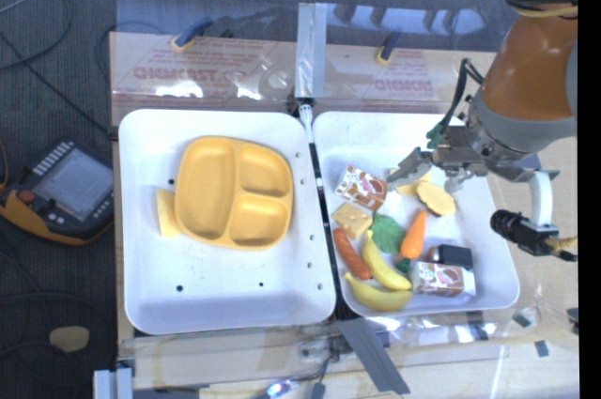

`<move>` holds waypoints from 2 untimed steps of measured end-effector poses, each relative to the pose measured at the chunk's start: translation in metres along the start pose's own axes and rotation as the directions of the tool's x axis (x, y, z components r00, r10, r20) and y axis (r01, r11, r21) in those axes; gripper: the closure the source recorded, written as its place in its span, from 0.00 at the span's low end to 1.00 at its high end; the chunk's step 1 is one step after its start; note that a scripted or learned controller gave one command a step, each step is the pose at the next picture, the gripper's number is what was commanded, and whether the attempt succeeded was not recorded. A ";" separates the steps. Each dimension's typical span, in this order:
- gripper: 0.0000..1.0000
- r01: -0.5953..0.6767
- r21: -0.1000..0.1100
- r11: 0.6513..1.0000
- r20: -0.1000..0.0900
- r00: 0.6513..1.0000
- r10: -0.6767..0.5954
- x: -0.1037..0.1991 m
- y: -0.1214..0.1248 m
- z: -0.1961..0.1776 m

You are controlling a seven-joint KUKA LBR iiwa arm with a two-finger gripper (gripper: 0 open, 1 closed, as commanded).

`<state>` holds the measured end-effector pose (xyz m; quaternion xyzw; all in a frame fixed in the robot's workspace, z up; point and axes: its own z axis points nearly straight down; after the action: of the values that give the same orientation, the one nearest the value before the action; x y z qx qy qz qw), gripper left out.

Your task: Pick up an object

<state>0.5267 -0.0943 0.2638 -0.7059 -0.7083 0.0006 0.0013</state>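
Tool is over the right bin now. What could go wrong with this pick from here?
1. The tool hovers beside a small tan piece near the right bin wall; it may miss or just nudge it.
2. The carrot, bananas and green piece lie packed together, so a descent there could catch two items or scatter them.

Bright, even overhead light, glare on the clear plastic sheet [282, 78], slightly soft focus.

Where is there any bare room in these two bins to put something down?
Left bin: bare floor all around the yellow plate, widest along the near edge. Right bin: bare in the far left corner, above the snack packet. Its near half is crowded with bananas, carrot and small box.
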 end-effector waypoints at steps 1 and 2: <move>0.00 0.014 0.001 1.000 0.000 1.000 -0.014 -0.039 -0.009 0.092; 0.00 -0.083 -0.012 0.997 0.001 0.997 0.083 -0.051 0.055 0.174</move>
<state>0.5817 -0.1450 0.0892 -0.7346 -0.6785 -0.0031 -0.0034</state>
